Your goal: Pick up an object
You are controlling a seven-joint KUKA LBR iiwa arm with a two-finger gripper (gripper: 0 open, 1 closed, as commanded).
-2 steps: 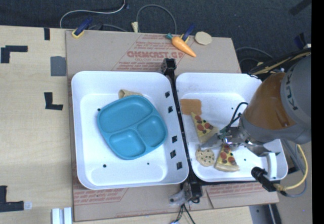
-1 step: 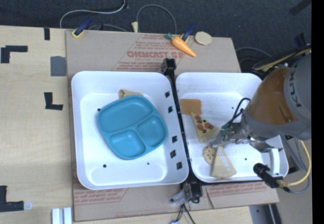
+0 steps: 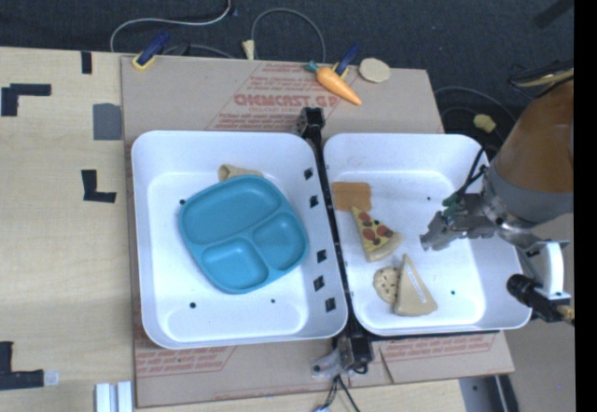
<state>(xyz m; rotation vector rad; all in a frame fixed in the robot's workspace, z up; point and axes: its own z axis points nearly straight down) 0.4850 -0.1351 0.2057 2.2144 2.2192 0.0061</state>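
Two white bins side by side on the bench. Left bin (image 3: 154, 214): a blue divided plate (image 3: 242, 233), something tan peeking out behind its top edge. Right bin (image 3: 466, 154): tan square slice (image 3: 352, 195), pizza slice (image 3: 375, 233), cookie (image 3: 385, 282) touching a pale wedge (image 3: 413, 290). Pincer (image 3: 435, 238) low over the right bin, just right of the pizza slice — nothing visibly gripped, opening impossible to tell. Toy carrot (image 3: 337, 86) on the cardboard beyond the bins.

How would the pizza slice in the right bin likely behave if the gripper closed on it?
The pizza slice looks like a thin, flat toy lying flush on the right bin floor, so fingers may slide over it. Probably light and stiff. Its wedge shape should not roll.
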